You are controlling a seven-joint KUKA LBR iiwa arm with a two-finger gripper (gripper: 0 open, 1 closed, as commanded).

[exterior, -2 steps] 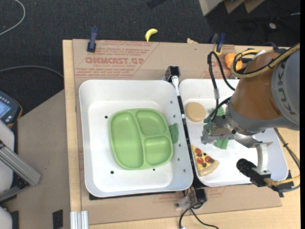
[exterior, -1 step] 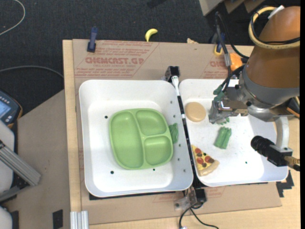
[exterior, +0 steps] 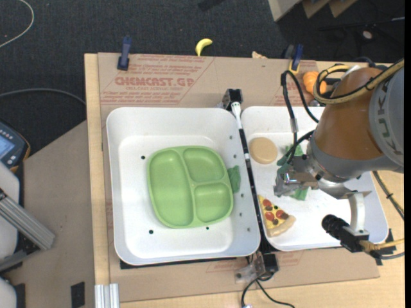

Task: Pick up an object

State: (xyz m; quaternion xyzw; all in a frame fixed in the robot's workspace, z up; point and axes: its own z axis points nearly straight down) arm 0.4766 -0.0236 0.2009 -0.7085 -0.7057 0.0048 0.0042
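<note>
Brown desk (exterior: 160,76) carries two white bins. Nearest in the right white bin (exterior: 308,239) lies a toy pizza slice (exterior: 276,215). Above it, the claw (exterior: 290,183) hangs low, maybe reaching; I cannot tell its state. Next, grip something. Further: round tan cookie (exterior: 263,150).

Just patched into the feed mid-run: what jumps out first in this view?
The big green divided plate in the left bin grabs the eye first. Next comes the grey and orange arm looming over the right bin, its gripper low near the bin's middle. Beside it lie a round tan cookie toward the far edge and a toy pizza slice toward the near edge.
</note>
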